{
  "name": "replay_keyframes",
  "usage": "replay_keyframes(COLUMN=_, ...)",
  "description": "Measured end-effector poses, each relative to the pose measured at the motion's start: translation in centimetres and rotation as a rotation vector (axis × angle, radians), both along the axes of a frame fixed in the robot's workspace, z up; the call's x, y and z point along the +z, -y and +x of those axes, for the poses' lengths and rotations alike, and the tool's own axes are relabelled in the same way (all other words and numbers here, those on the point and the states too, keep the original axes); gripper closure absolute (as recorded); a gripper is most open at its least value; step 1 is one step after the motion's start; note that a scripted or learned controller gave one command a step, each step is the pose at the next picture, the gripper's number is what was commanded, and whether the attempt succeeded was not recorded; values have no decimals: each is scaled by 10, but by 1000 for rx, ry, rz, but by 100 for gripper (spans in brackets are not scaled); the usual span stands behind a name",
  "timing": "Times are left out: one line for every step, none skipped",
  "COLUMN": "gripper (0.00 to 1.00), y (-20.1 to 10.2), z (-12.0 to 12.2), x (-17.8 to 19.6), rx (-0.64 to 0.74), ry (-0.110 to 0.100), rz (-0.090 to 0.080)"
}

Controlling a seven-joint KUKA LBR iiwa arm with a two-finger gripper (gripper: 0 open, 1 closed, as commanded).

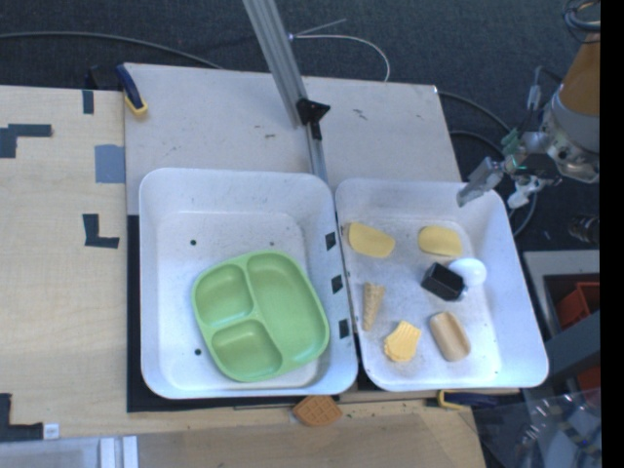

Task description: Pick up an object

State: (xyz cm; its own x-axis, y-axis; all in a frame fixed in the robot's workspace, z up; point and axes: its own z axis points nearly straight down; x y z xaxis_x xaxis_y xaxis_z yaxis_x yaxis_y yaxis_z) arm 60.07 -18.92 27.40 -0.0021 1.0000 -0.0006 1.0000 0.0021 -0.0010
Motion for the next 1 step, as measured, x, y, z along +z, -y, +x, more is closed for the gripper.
replay_keyframes(gripper=0, y=0, z=0, x=0, rx=0, ry=0, rz=0)
